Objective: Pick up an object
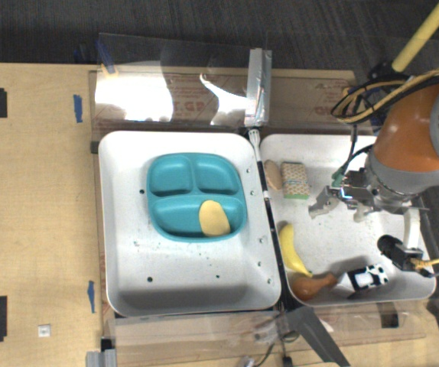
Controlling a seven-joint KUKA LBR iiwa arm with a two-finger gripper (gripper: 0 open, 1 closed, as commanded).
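My gripper (346,205) hangs over the middle of the right bin (334,235), open, with nothing between its fingers. To its left lies a green and tan sponge block (295,180) with a small tan piece (271,176) beside it. Along the bin's left wall, below the gripper, lies a yellow banana (291,249). A brown pear-shaped object (312,284) rests at the front edge. A small black and white object (369,277) sits at the front right.
The left bin (128,228) holds a teal divided plate (195,182) with a yellow oval object (214,219) in its front compartment. A ridge between the bins runs down the middle. Cables and the orange wrist band (407,140) crowd the right bin's far right side.
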